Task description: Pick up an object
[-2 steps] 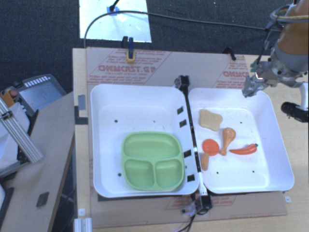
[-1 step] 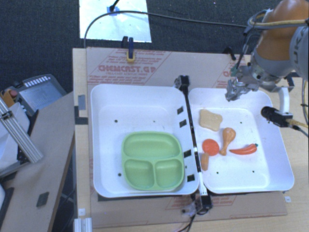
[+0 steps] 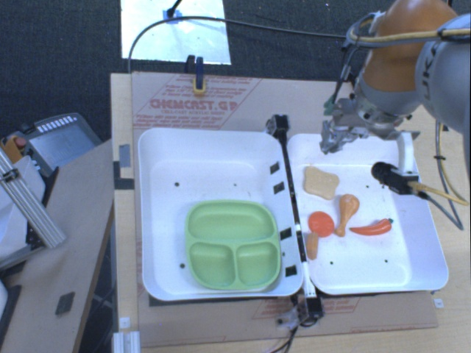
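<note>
While the arm reaches in from the right, its gripper hangs over the far left part of the right bin, above and apart from the toys below. Jaw state: cannot tell at this angle; nothing is seen between them.

Right bin contents:
- slice of bread, pale tan, nearest the gripper, just below it in the view.
- tomato, round and red-orange, below the bread.
- drumstick, orange-brown, just right of the tomato and touching or nearly touching it.
- chili pepper, red, lying flat to the right of the drumstick.
- small orange piece against the bin's left wall, below the tomato; too small to identify.

Left bin: green divided plate with three compartments, toward the near right corner.
</note>
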